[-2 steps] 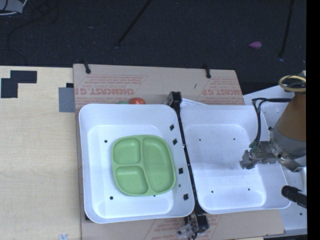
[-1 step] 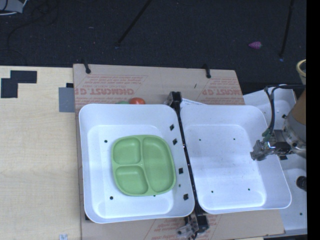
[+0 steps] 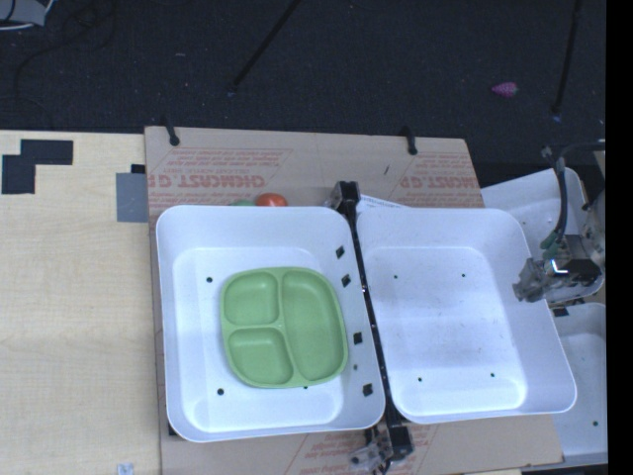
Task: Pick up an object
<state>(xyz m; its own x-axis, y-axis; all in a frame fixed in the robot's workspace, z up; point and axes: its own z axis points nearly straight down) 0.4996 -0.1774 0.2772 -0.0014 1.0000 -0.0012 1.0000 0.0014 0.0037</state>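
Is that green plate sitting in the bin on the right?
No, the green plate lies flat in the left bin, while the gripper sits at the right bin's far edge.

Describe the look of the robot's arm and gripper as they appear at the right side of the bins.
The gripper is a small, blocky grey metal assembly with a bright reflective spot and dark parts beneath. A thin dark cable curves up from it along the pale arm section. The gripper's finer details are too blurred to tell.
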